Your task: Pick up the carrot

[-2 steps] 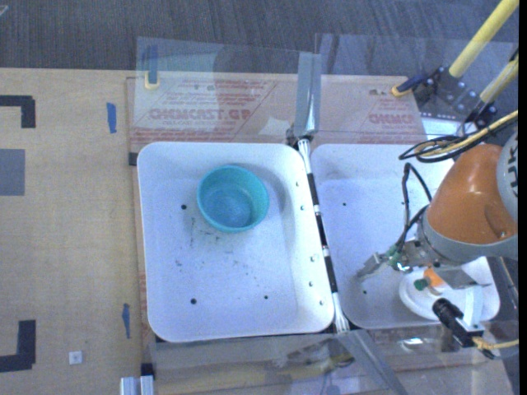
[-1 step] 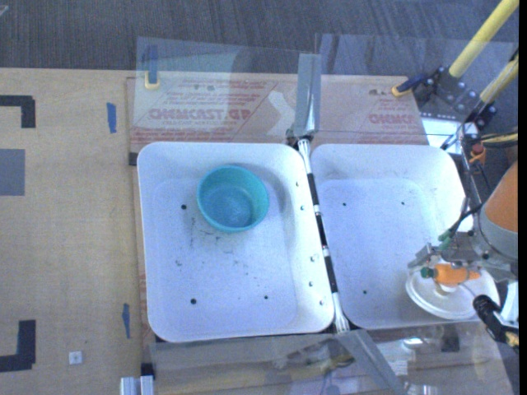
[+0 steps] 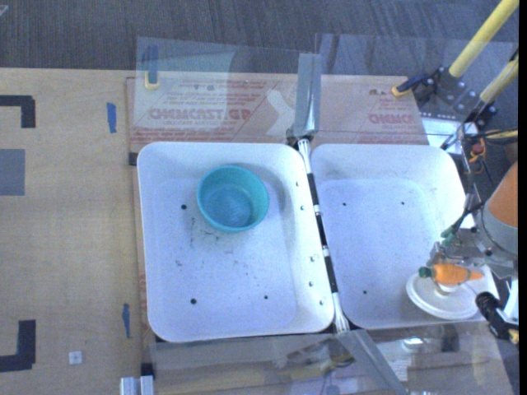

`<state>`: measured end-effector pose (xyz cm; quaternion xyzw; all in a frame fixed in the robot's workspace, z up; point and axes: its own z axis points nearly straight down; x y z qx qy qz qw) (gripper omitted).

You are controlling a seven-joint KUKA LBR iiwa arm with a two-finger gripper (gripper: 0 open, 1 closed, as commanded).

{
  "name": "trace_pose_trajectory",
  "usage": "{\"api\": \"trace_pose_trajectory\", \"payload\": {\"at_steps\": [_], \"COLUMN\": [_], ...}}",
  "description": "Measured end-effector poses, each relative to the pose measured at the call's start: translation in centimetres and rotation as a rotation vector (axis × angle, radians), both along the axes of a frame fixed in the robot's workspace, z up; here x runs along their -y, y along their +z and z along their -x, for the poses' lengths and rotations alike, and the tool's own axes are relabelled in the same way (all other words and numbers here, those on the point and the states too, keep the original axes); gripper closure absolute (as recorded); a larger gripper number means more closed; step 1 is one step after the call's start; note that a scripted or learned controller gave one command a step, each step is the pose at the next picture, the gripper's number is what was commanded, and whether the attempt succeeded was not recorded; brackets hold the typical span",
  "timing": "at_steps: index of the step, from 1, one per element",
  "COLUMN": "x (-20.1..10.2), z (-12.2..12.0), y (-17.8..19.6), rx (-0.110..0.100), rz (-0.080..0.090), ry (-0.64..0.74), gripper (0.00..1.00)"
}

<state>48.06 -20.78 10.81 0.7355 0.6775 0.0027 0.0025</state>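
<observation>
The carrot (image 3: 450, 274) is a small orange piece with a green tip pointing left. It lies over a white round plate (image 3: 440, 299) in the near right corner of the right bin (image 3: 387, 220). My gripper (image 3: 459, 257) is directly above the carrot, touching or nearly touching its top, with the arm's orange band just up and to the right. The grey gripper body covers the carrot's upper edge.
A teal bowl (image 3: 233, 197) stands in the far half of the left bin (image 3: 222, 286). The ridge between the two bins runs down the middle. Yellow poles and cables sit at the far right, beyond the right bin.
</observation>
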Motion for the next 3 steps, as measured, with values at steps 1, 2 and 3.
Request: {"api": "trace_pose_trajectory", "payload": {"at_steps": [1,2,3], "x": [-5.5,0.4,0.3], "z": [-7.9,-5.0,-5.0], "y": [7.7,7.4,7.4], "rx": [-0.008,-0.011,-0.011], "rz": [0.0,-0.002,-0.002], "ry": [-0.368,-0.568,-0.566], "gripper": [1.0,1.0,0.0]}}
